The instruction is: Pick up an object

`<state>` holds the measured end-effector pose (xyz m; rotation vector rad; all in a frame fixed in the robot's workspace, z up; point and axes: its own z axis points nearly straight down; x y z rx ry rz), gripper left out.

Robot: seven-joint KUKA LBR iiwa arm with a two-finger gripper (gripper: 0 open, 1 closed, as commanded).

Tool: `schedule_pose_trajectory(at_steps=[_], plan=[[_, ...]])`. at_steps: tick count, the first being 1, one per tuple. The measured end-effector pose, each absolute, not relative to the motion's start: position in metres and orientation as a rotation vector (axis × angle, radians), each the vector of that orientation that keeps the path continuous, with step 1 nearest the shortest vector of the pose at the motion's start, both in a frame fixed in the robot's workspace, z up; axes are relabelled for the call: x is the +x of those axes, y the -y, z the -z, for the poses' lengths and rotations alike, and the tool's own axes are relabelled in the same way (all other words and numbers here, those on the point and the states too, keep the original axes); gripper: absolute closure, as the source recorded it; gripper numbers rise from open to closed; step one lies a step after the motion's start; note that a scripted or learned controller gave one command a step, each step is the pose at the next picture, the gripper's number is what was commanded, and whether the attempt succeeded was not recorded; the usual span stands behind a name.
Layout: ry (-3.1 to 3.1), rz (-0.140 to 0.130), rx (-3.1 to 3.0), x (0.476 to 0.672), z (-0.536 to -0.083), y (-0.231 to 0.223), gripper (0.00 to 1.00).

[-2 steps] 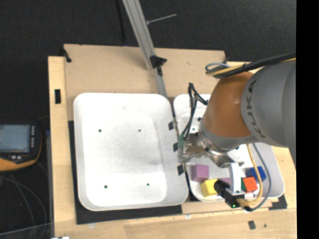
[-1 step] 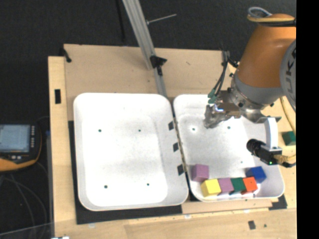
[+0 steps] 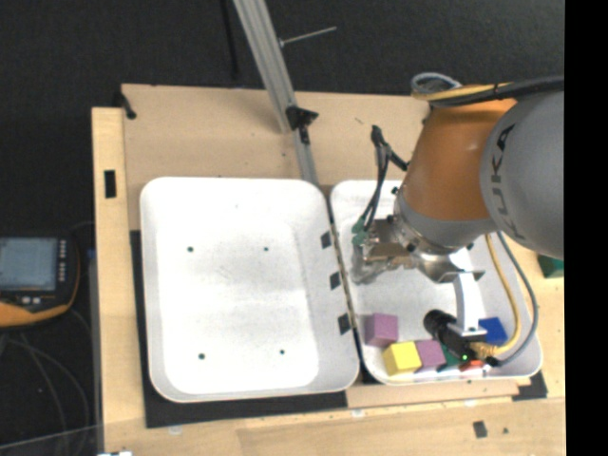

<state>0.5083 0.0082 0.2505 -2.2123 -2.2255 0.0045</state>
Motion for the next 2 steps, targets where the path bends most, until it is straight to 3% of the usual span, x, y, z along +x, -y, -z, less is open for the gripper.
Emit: schedule_pose_trajectory(at_steps=[1,2], plan=[[2.232,0.013,-2.22,0.542,-0.351,-0.039,1.0],[2.233,0.008,-2.213,0.534,-0.386,-0.095,1.0]])
